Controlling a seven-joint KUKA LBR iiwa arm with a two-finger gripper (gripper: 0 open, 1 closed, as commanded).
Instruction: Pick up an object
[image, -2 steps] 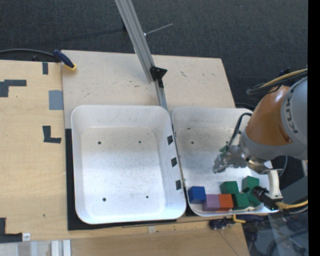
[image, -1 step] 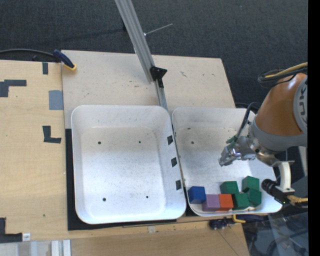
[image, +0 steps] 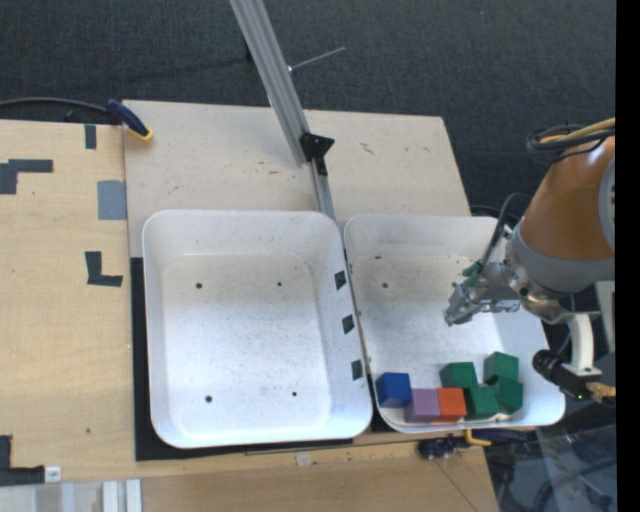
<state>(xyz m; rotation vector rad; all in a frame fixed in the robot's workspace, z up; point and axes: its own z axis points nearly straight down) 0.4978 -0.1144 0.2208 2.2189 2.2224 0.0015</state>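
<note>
Gripper (image: 462, 308): metallic grey, over the right bin (image: 420, 240); finger spread cannot be told, nothing seen held. Blocks, well apart from it along the bin's near edge: blue cube (image: 394, 388), purple block (image: 426, 403), orange block (image: 452, 402), green blocks (image: 488, 384) clustered rightward. Matte, hard-edged. Bins: white, speckled, rounded corners.

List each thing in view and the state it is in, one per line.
Gripper: over the right bin, above its floor, away from the blocks.
Blue block: resting in the right bin, near the front wall.
Purple block: beside the orange block, touching.
Green blocks: clustered in the front corner.
Left bin: upright on the bench.
</note>
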